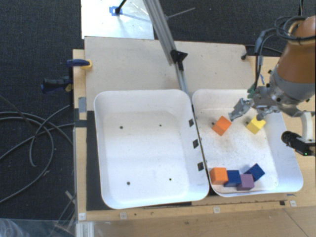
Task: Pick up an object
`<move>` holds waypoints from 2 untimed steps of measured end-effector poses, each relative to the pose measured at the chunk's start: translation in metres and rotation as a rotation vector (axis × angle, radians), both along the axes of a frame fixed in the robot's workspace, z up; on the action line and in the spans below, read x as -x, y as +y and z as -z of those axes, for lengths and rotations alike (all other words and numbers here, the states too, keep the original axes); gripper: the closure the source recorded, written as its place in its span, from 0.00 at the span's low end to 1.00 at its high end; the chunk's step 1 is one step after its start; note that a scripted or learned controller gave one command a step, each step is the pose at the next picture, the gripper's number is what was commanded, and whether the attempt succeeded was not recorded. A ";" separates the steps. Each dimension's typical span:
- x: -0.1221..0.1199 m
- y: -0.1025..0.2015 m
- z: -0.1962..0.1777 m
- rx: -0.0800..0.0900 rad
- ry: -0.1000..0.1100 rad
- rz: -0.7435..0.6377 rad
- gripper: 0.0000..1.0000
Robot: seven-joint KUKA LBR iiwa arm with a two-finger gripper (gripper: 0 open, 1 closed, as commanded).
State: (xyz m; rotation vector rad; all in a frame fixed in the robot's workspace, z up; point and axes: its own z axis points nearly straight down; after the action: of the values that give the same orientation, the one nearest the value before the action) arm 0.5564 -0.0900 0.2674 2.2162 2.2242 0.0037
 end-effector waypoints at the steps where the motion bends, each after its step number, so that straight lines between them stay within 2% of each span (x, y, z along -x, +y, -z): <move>1: -0.043 -0.014 0.124 0.001 0.007 0.001 0.00; 2: -0.073 -0.041 0.162 0.001 -0.008 -0.003 0.00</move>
State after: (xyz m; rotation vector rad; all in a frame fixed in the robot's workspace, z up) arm 0.6296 -0.1308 0.1052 2.2082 2.2231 0.0107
